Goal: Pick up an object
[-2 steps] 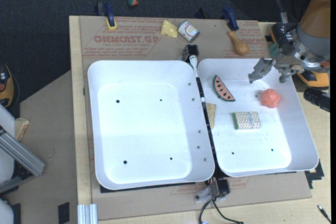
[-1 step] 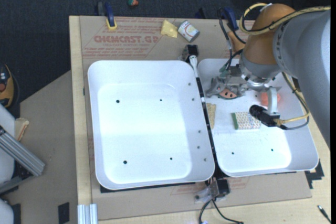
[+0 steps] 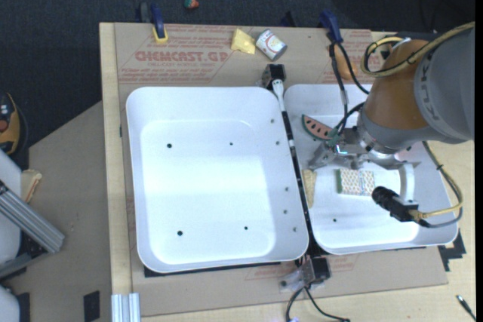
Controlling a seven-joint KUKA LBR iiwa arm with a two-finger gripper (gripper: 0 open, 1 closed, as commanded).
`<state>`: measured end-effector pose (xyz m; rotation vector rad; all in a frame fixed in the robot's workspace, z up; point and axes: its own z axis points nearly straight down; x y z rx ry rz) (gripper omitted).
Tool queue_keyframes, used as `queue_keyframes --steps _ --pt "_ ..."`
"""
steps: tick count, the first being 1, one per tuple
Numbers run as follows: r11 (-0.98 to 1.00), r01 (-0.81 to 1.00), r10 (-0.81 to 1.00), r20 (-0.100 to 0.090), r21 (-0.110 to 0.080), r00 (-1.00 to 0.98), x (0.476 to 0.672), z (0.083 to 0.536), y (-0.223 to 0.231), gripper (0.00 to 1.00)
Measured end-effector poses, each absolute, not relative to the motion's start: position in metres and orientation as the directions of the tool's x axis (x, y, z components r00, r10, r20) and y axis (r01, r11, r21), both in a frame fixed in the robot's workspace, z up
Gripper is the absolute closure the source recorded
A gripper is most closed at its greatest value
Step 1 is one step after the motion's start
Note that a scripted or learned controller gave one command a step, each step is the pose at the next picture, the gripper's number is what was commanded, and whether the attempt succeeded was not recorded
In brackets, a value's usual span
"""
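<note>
Your gripper (image 3: 337, 154) sits low in the right bin (image 3: 362, 234), just beside the patterned sponge-like block (image 3: 355, 181), presumably lining up a grab; can't tell its state.

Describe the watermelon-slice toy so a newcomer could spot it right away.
Find the right-hand bin, where the grey arm reaches in. Near its upper left, just left of the gripper, lies the watermelon slice: a curved wedge, pink-red with a green rind, unlike the pale speckled square below it.
</note>
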<state>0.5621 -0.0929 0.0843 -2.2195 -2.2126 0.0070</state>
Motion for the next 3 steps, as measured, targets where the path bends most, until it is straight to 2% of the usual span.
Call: queue_keyframes --steps 1,2,3 --pt "0.002 1.0 1.0 -0.002 0.005 -0.002 0.607 0.085 -0.097 0.0" --pt "0.003 1.0 1.0 -0.002 0.008 -0.003 0.67 0.086 -0.091 0.0" --pt "0.002 1.0 1.0 -0.002 0.004 -0.002 0.668 0.096 -0.092 1.0"
